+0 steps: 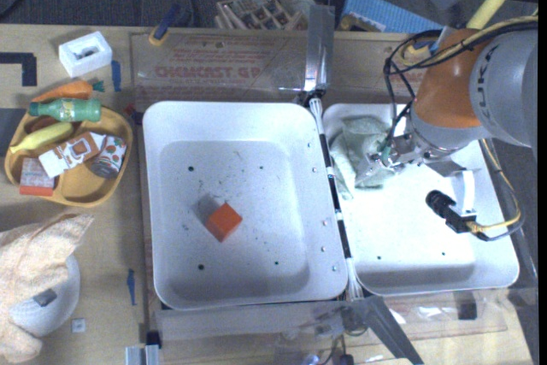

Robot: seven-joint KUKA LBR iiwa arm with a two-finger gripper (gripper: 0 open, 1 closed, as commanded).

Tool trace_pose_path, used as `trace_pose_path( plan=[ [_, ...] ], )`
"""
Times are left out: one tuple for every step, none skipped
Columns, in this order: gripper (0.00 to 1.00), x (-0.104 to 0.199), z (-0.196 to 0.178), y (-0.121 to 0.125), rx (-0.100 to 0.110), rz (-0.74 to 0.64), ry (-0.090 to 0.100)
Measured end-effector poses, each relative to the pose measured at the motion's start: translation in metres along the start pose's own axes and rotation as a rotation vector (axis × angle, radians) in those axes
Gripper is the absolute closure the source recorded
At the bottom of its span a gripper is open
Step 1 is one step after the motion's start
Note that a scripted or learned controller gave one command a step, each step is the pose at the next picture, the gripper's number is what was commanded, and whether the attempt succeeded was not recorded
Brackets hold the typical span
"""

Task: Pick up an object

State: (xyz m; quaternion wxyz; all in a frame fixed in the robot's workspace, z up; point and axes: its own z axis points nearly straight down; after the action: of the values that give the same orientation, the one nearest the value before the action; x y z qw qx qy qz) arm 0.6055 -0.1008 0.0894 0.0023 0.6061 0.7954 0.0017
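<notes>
Claw [382, 158] over pale green cloth [355, 145] in right bin [427, 256]; open/closed state: cannot tell. Risk: soft cloth slips, pick fails. Orange cube [226, 220] in left bin untouched.

Block [226, 220] was orange; cloth [355, 145] pale green; both bins [162, 184] white — arm [504, 90] grey, orange-banded.

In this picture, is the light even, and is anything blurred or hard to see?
Camera view: light is soft and fairly even; the orange cube casts a small grey shadow to its upper left; the left bin looks sharp; the gripper merges with pale crumpled stuff, so detail there is unclear.
</notes>
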Motion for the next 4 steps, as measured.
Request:
trace_pose_path(
  plan=[
    [0.0,-0.0001,0.0,0.0,0.0,0.0,0.0],
    [0.0,-0.0001,0.0,0.0,0.0,0.0,0.0],
    [0.0,-0.0001,0.0,0.0,0.0,0.0,0.0],
    [0.0,-0.0001,0.0001,0.0,0.0,0.0,0.0]
  ],
)
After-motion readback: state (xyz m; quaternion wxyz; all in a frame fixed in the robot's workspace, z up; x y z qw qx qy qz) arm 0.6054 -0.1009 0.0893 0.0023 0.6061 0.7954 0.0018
